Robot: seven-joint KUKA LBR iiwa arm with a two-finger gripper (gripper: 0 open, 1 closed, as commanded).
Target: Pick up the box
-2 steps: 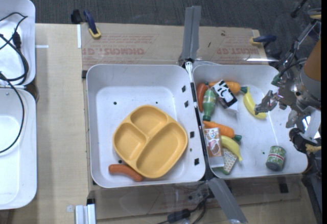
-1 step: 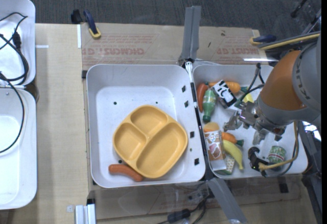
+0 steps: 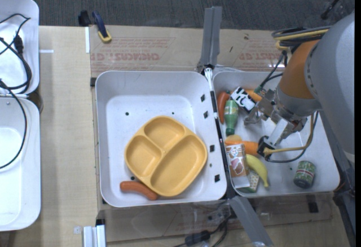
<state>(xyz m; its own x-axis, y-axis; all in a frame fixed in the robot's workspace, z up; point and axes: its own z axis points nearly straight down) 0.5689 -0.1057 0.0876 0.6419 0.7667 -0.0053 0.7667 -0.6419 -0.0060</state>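
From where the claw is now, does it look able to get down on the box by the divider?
Probably yes. The box lies face-up in the right bin, nothing covering its top, though a banana presses against its right side and a carrot sits close.

Grey arm [image 3: 338, 60] w/ orange band, black cables nr wrist.

— What's in the left bin [image 3: 107, 127]?
— A yellow plate [image 3: 165, 155], with a sausage [image 3: 139, 188] touching its near edge.
— And the right bin [image 3: 324, 153]?
— A green bottle [image 3: 230, 117], a banana [image 3: 258, 169], a carrot [image 3: 223, 101] and a can [image 3: 304, 174] near the front corner.
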